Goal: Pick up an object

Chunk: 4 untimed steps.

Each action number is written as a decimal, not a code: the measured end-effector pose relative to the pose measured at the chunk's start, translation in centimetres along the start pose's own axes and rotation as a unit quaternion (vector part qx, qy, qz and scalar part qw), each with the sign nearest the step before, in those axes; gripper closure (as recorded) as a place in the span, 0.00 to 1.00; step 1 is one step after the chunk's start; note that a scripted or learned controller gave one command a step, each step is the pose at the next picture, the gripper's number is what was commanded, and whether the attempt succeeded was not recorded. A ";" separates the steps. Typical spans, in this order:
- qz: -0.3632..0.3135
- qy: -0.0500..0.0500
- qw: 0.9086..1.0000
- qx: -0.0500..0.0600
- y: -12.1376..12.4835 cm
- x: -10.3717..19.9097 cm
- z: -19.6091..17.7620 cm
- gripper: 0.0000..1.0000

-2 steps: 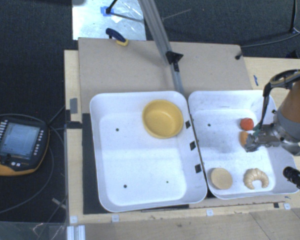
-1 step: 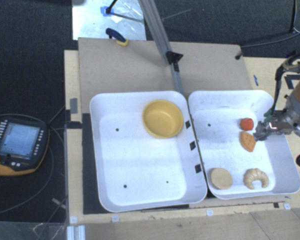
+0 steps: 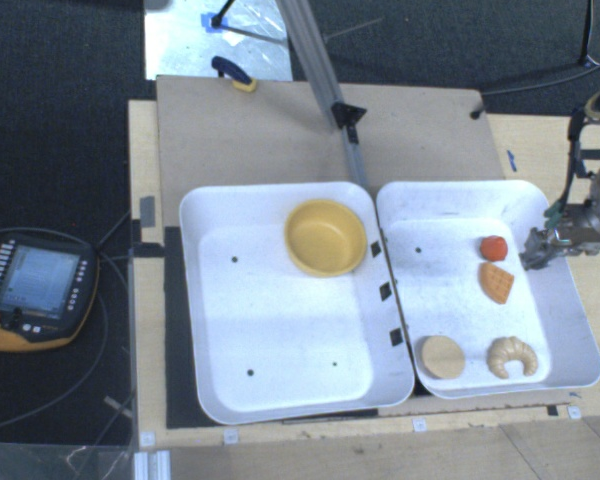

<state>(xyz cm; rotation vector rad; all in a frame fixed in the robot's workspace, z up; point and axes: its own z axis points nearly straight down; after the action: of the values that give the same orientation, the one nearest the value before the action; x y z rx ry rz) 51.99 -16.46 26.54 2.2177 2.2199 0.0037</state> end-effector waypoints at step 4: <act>-0.001 0.001 1.000 0.002 5.5 19.2 1.9 1.00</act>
<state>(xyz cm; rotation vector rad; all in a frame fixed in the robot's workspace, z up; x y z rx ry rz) 57.47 2.77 24.69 2.2173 2.2261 0.0019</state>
